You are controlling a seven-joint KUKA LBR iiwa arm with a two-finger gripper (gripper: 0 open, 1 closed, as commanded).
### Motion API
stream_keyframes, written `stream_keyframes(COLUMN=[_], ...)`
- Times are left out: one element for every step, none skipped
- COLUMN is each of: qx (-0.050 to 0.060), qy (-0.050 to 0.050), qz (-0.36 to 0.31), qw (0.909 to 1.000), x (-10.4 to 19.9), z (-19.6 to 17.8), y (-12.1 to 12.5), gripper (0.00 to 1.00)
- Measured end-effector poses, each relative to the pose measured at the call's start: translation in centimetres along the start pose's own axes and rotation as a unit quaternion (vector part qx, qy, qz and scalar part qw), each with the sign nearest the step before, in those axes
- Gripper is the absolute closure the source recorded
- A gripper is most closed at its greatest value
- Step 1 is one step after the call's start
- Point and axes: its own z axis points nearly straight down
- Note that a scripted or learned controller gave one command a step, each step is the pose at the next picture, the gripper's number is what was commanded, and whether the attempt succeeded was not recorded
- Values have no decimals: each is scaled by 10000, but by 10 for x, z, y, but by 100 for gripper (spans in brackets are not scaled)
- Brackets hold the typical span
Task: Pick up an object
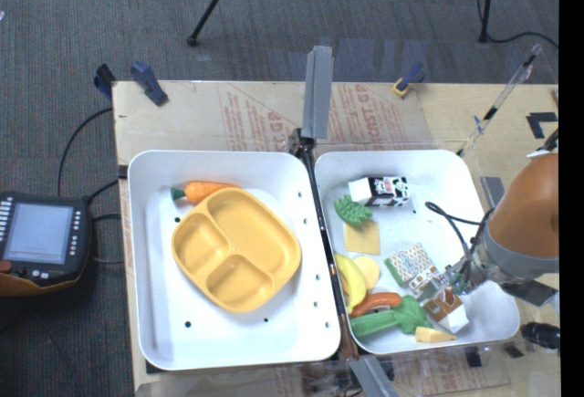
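Over the right bin, near its right corner, the robot's hand hung low among the toys. I could not tell if the hand was clenched or released, or if it had anything. Close by it lay a patterned box, a green toy and a red toy. Farther off sat a black and white cow box and a green leaf. On the left, the other bin had a yellow tray and a carrot.
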Motion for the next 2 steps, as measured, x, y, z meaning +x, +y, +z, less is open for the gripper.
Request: stream_keyframes(qx=[-43,-12], qy=[-49,-28], qz=[-706,-1123], qw=[9975,9937], x=[41,106], z=[-132,-178], y=[32,55], gripper=[100,100])
